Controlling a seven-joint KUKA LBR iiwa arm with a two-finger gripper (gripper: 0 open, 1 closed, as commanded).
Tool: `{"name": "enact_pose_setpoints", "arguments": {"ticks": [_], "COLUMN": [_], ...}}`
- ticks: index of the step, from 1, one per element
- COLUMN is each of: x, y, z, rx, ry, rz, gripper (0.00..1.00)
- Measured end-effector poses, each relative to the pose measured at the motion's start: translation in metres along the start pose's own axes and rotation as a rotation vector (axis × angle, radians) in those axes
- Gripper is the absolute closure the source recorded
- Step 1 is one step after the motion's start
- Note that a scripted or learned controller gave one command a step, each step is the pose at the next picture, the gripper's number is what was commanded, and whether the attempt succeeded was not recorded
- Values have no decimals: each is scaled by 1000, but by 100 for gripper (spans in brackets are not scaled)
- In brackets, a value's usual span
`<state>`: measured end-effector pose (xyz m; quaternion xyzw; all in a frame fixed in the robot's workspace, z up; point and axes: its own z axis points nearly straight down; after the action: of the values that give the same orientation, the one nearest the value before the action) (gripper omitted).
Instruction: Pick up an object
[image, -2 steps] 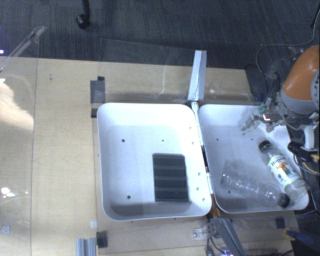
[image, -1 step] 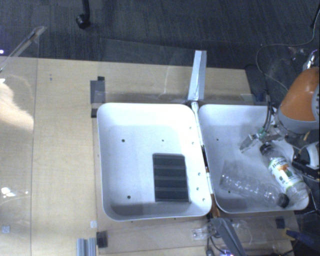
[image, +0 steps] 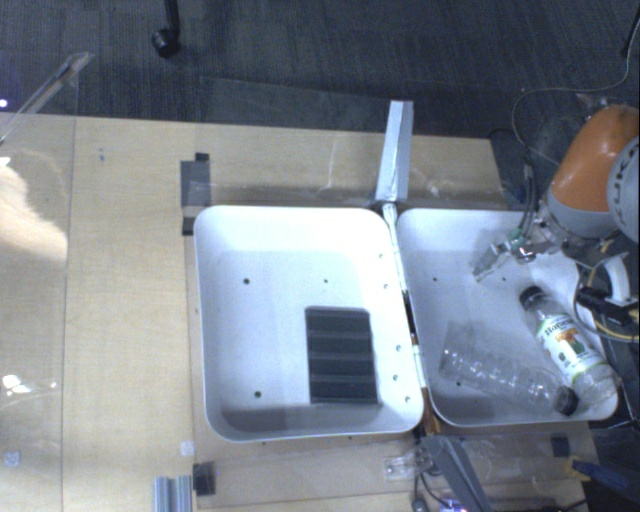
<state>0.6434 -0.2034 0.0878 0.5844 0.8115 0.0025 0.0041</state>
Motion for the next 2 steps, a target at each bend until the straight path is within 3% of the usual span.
{"name": "enact_pose_setpoints", "arguments": {"ticks": [1,2], "x": [12,9], "y": [-38,-31], "z": [-13,-14], "rx": [3,0], "ry": [1,0], "rz": [-75,-92], "gripper": [0,0]}}
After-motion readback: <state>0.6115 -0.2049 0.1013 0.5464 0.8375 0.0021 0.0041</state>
